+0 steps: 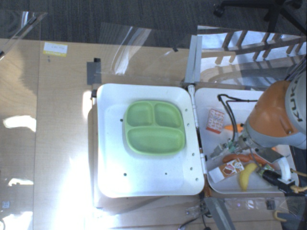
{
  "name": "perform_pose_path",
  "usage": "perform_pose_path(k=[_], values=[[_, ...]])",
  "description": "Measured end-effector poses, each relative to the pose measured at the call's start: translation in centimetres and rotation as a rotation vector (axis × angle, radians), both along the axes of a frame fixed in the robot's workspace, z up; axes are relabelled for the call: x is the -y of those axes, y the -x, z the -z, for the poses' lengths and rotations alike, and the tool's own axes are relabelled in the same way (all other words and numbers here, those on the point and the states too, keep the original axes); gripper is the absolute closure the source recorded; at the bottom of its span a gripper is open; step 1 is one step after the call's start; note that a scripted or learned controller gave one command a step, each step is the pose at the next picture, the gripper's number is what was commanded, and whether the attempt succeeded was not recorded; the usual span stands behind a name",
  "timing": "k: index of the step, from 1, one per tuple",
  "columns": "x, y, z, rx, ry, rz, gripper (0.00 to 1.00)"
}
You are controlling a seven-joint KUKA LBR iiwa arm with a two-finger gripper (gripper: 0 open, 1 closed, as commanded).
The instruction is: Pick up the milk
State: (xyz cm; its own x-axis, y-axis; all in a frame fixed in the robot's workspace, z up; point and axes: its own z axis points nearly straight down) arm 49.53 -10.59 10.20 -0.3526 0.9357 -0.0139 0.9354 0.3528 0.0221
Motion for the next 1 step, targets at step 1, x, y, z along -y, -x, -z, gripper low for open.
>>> perform_pose_path(k=[1], values=[[-0.04,0.43,1.26,-0.011,-0.002,-0.041,0.00]])
